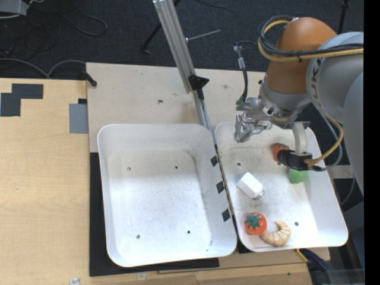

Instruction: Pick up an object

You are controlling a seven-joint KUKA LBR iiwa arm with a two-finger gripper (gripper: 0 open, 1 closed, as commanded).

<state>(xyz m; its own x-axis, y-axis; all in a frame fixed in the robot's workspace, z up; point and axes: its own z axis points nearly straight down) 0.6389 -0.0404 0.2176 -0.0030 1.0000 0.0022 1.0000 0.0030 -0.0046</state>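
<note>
My gripper hangs over the far left part of the right bin, its fingers close together with nothing seen between them. A white block lies in the middle of that bin, below the gripper. A red tomato and a tan croissant rest near the bin's front edge. At the bin's right side, a red-orange object and a green object sit partly behind a black part of the arm.
The left bin stands beside the right one, joined by black clips along the shared wall. A slanted metal pole rises from behind the bins. The arm's grey and orange body looms over the right bin's far corner.
</note>
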